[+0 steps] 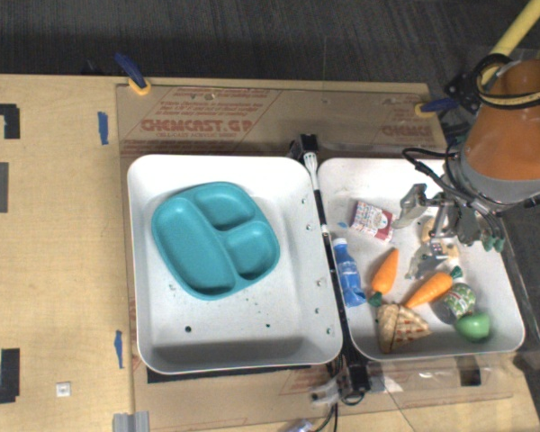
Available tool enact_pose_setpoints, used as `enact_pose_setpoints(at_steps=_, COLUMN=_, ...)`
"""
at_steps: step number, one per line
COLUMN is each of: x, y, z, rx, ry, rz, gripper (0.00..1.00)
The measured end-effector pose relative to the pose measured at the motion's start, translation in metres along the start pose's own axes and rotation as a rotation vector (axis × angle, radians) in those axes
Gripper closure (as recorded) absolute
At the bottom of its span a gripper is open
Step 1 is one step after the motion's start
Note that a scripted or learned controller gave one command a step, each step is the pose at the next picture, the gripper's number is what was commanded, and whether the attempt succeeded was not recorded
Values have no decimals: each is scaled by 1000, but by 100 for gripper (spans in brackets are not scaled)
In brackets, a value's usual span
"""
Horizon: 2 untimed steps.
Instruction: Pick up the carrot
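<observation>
Camera view shows the carrot (429,289) not yet picked up, lying in the right bin (513,309) beside a smaller orange piece (385,271), with the gripper (439,241) hovering just above it, whether open or closed I cannot tell.

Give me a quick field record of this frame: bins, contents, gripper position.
left bin: holds teal divided plate
right bin: two orange carrots, small carton, blue tube, waffle-patterned wedge, green round item
gripper: above right bin, over its upper right part, near the carrots
carrot held: no, both lie in the bin
arm: enters from the right, orange band visible
</observation>
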<state>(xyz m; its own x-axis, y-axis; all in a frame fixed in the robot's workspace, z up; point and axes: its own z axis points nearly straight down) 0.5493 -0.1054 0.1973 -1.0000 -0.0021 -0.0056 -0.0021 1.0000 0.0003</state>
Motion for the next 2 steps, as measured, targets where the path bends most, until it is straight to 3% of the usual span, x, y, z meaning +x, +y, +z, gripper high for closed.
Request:
enact_pose_setpoints(at_steps=1, x=30, y=-1, z=102, rx=1, ry=-5, rz=100, gripper=0)
enact_pose_setpoints(at_steps=2, x=63, y=13, z=105, rx=3, ry=-17, rz=2, gripper=0)
